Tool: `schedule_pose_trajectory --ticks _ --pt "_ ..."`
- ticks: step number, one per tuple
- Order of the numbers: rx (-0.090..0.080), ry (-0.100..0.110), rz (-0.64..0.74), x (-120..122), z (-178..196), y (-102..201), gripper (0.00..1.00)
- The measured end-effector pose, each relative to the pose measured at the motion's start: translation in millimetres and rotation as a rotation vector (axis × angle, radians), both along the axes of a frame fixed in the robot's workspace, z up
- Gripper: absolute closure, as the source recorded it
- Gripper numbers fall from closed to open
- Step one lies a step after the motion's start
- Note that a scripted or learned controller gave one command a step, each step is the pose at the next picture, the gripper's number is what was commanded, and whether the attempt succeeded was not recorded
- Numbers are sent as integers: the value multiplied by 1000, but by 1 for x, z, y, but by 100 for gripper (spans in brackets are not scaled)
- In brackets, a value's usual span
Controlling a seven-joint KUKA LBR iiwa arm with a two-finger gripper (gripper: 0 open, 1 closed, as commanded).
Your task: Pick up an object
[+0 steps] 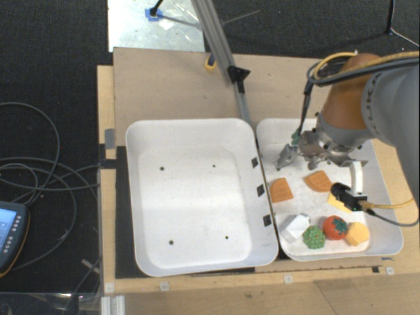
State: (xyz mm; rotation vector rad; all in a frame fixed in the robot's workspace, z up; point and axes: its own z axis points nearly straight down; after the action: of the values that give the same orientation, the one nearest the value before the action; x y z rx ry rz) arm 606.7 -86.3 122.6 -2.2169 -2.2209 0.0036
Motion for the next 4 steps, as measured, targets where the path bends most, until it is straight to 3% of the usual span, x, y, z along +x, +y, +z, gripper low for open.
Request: schedule_pose_trajectory --ticks 1,2,3,4 --pt "0 -8 -3 2 14 -1 100" --pt "-2 -13 3 11 77 -1 100" --pt "-1 -7 3 12 87 -1 100" --pt "1 -3 8 -2 83 50 100"
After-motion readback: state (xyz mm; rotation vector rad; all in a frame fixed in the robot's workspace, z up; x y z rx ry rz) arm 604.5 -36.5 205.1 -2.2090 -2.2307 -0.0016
